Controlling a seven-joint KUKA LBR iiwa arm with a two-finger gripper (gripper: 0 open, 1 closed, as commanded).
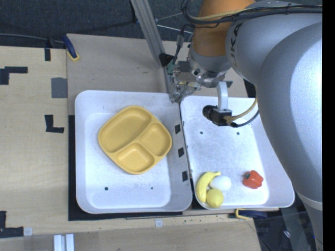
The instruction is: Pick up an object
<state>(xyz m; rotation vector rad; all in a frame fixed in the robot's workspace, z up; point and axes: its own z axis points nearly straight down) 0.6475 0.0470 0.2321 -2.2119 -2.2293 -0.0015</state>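
The right bin (pixel 235 145) holds a yellow banana (pixel 205 181), a white egg (pixel 221 183) and a yellow lemon (pixel 214 197) clustered at its front left corner. A small red pepper (pixel 253 179) lies to their right. A yellow divided plate (pixel 135 139) lies in the left bin (pixel 89 156). My gripper (pixel 177 94) hangs over the far end of the wall between the two bins, well away from every object, with nothing seen in it.
The grey arm with its orange band (pixel 220 20) fills the upper right and overhangs the right bin's far side. A metal post (pixel 149 30) slants up behind the bins. A black fitting with a cable (pixel 220 115) hangs over the right bin's far part.
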